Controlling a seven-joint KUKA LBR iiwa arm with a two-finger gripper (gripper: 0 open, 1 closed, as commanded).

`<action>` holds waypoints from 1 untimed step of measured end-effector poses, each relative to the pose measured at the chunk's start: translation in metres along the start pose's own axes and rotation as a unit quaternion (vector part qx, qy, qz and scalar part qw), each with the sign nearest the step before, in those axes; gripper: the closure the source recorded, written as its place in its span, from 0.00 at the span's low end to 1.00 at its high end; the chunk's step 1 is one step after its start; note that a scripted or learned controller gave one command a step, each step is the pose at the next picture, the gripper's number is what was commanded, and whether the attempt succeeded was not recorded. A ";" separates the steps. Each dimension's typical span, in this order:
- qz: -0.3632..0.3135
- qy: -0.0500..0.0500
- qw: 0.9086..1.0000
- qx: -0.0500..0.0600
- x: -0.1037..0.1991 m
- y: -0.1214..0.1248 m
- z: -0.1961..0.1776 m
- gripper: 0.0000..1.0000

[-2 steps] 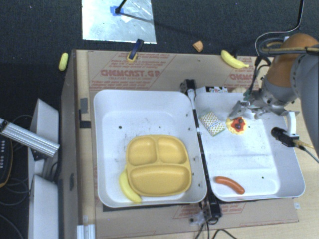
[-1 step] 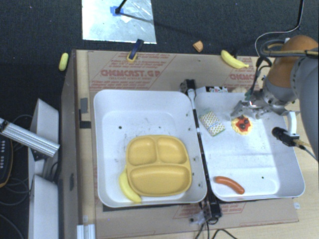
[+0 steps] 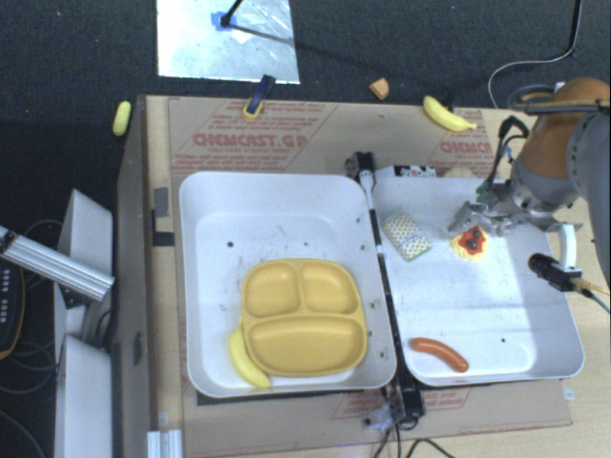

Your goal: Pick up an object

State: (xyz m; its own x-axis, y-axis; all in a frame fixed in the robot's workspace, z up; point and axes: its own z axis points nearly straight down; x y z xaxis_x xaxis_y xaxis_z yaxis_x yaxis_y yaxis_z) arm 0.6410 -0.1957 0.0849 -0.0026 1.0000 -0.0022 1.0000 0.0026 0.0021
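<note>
1. Camera view, right bin: the grey arm (image 3: 563,151), with its orange band, reaches in from the right edge, and its gripper (image 3: 482,219) sits low over the upper right part of the right bin (image 3: 549,346). Whether the claw is open or closed cannot be told from this angle.

2. Camera view, right bin: a small red-and-yellow object (image 3: 470,244) lies on the bin floor directly below the gripper, touching or nearly touching it; nothing shows it clamped between the fingers. A pale patterned packet (image 3: 408,236) rests to its left, near the divider between the bins. An orange-red sausage (image 3: 439,354) lies near the bin's front wall, well apart from the gripper.

3. Camera view, left bin: a yellow three-compartment tray (image 3: 304,316) sits toward the front of the left bin (image 3: 215,256). A yellow banana (image 3: 245,360) lies against the tray's front left corner.

4. Camera view, bench surround: both bins rest on a brown printed cardboard sheet (image 3: 277,132). A second banana (image 3: 446,114) lies on the cardboard behind the right bin, a small orange piece (image 3: 380,88) sits just beyond the back edge, and a small yellow object (image 3: 121,117) lies off the cardboard's left corner. A shiny square sheet (image 3: 227,25) lies on the dark floor behind.
</note>
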 end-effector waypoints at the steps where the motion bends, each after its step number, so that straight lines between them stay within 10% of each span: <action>1: 0.000 0.000 1.000 0.000 -0.011 -0.003 -0.004 0.00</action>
State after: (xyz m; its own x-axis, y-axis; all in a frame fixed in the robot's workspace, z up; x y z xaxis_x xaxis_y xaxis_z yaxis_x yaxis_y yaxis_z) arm 0.6377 -0.2071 0.0893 -0.0022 1.0000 -0.0027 1.0000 0.0022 0.0026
